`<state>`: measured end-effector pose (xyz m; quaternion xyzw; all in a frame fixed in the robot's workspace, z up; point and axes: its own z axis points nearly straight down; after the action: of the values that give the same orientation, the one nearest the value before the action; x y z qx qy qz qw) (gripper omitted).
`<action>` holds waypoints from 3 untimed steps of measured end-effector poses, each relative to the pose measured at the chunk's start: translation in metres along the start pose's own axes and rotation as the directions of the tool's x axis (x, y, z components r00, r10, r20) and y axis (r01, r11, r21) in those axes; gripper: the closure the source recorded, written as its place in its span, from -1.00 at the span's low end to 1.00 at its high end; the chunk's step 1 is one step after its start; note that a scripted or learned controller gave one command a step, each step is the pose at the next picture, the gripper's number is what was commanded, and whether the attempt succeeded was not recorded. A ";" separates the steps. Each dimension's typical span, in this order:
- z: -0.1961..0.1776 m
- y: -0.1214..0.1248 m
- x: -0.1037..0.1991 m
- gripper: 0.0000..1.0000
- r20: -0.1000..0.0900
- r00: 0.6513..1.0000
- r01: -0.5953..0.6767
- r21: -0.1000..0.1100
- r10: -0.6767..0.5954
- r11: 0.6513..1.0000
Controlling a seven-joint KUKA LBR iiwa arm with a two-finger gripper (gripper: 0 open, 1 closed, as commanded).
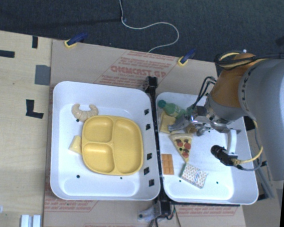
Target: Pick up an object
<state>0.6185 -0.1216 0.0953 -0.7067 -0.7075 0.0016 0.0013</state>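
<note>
Two shallow white plastic bins (59, 177), side by side. Left of the black divider between them (152, 137): one yellow sectioned plate (112, 144), one beige croissant-shaped toy (83, 111), one pale yellow wedge (75, 144). Right of it: one pizza slice (183, 146), one orange cracker (167, 164), one patterned square packet (194, 175), one green round piece (170, 108), one pale yellow block (167, 122).
</note>
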 end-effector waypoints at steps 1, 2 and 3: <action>0.005 0.003 0.000 -1.00 0.001 1.000 0.001 -0.010 -0.001 1.000; -0.007 0.005 0.002 1.00 -0.002 1.000 0.001 -0.017 -0.001 1.000; -0.052 -0.001 0.004 1.00 0.000 1.000 0.000 -0.006 0.000 1.000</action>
<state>0.6175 -0.1177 0.1472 -0.7066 -0.7076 -0.0006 -0.0008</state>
